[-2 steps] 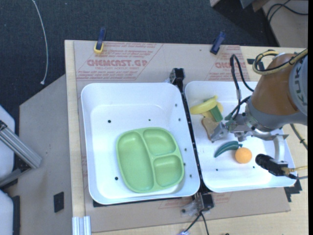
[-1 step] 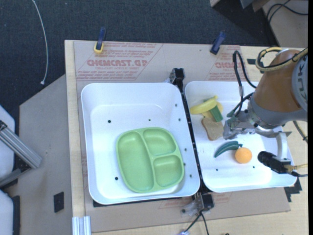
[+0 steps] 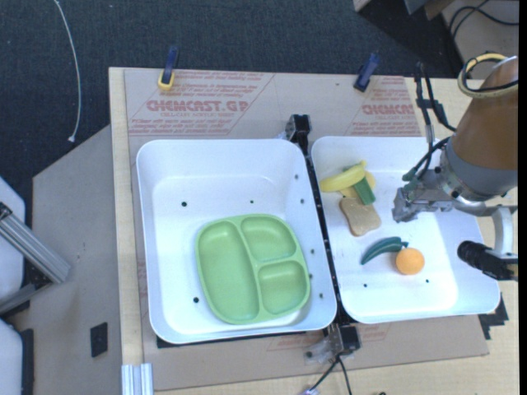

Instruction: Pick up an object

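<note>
Camera view: "CHEMCAST GP" on board (image 3: 198,105)

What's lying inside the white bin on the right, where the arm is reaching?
The right bin holds a yellow banana, a green block, a tan bread slice, a green pepper and an orange. The arm covers that bin's far right side.

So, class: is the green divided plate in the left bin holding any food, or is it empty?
Empty. The green divided plate lies flat in the left bin, and all three compartments show bare green.
</note>
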